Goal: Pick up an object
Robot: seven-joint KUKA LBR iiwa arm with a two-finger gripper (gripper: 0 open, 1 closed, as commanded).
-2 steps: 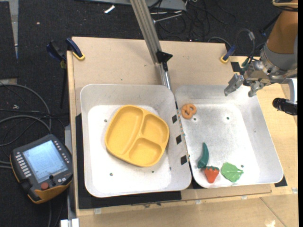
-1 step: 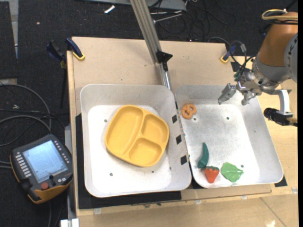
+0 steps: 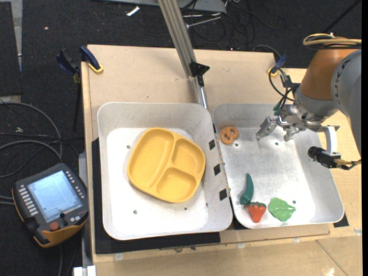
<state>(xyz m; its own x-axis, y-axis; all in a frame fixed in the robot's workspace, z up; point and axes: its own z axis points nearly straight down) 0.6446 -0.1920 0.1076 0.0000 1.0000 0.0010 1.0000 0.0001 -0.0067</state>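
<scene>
We take the right bin (image 3: 322, 197) as our landmark: the pincer (image 3: 278, 128) hangs over its far end, fingers spread and holding nothing. Nearest it, toward the bin's far left corner, lies a small pretzel (image 3: 229, 134), which we judge light, rigid and a little slick, best pinched across its outer rim, not through the holes. At the bin's near edge sit a green pepper (image 3: 247, 190), a red strawberry (image 3: 257, 211) touching it, and a green leaf (image 3: 281, 209) just beside; these look like light toy foods, the leaf probably flat and hard to catch. The yellow tray (image 3: 167, 164) lies in the left bin (image 3: 115, 125).
</scene>
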